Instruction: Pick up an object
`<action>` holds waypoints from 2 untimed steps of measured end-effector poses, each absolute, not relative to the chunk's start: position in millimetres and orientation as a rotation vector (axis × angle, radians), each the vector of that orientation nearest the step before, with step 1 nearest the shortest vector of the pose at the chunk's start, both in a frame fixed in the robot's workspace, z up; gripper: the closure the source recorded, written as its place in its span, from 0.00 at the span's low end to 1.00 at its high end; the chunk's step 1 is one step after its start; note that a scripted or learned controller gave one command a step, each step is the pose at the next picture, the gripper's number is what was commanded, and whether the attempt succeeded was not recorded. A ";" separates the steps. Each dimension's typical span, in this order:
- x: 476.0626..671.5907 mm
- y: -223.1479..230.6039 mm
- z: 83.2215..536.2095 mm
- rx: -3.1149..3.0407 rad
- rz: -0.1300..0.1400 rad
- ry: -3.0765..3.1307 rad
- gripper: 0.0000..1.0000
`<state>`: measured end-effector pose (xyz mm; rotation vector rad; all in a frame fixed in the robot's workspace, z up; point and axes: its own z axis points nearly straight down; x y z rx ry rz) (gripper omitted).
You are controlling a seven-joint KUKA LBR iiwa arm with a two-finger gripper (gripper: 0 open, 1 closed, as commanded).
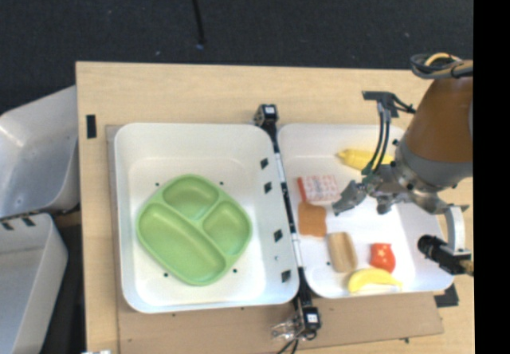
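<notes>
- As the task names no special object, any of the small food-like pieces in the right bin [319, 141] can serve; the left bin [127, 185] carries only a green divided plate [194, 228], which looks too wide for two fingers.
- The gripper [365, 194] hangs above the middle of the right bin, and whether its fingers stand wide or narrow I cannot tell, because the wrist covers them from above. Nothing is seen held.
- Near the bin's left wall lie a red-and-white packet [319, 186] and, just below it, an orange-brown block [312, 221].
- Toward the front edge lies a tan bread-like piece [342, 251], with a small red piece [382, 255] beside it and a yellow banana [373, 281] at the front rim.
- Another yellow piece [355, 158] lies near the back edge, partly behind the cables.
- In my judgement these are light toys of hard plastic, so they are stiff, not fragile, but smooth and easy to push away.
- The tan piece seems the best choice: it lies free on all sides, and its two long sides look fairly straight, so I would close across its narrow width at the middle.
- The banana is curved and near the rim, so it may slip or the fingers may strike the wall.
</notes>
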<state>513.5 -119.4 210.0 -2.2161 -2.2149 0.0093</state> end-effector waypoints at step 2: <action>514.0 -125.2 171.2 -2.221 0.005 -2.218 0.00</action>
